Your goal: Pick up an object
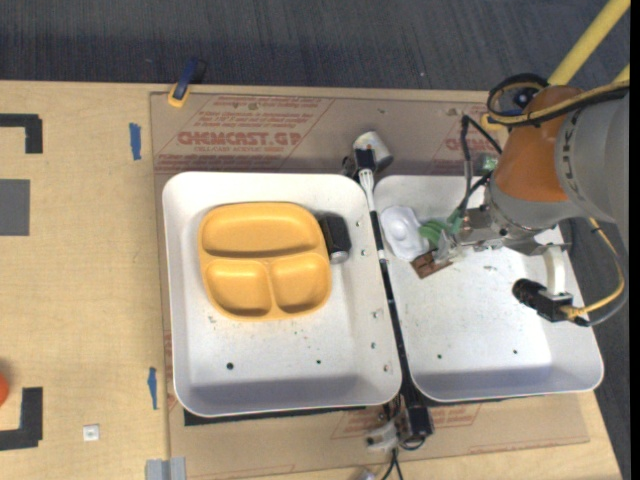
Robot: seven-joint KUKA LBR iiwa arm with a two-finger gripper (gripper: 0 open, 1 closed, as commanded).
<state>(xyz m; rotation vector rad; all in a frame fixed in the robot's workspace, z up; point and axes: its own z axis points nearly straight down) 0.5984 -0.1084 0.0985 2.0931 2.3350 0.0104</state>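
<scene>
The desk (pixel 80 298) is pale board, cut off at the left and near edges, with a printed cardboard sheet (pixel 240 128) under the bins whose lettering is too faint to read fully. Two shallow white bins sit side by side on it: the left bin (pixel 270 388) and the right bin (pixel 490 358), their near rims partly hidden at the middle by dark hardware. The grey arm (pixel 590 158) with its orange band reaches in from the right, cut off by the picture's edge and covering the right bin's far right corner. A yellow divided tray (pixel 265 258) with three compartments lies in the far half of the left bin. The tool (pixel 450 243) hangs low over the far left part of the right bin; wiring and its own body hide the tip, so whether it is apart or together cannot be told, nor whether it touches anything. Just left of it a white object (pixel 400 230) lies in the bin's far left corner, its shape hard to make out against the white floor. A black object (pixel 335 236) rests against the tray's right edge. A small green piece (pixel 434 233) and a small brown piece (pixel 428 264) lie right at the tool, too small to identify.
</scene>
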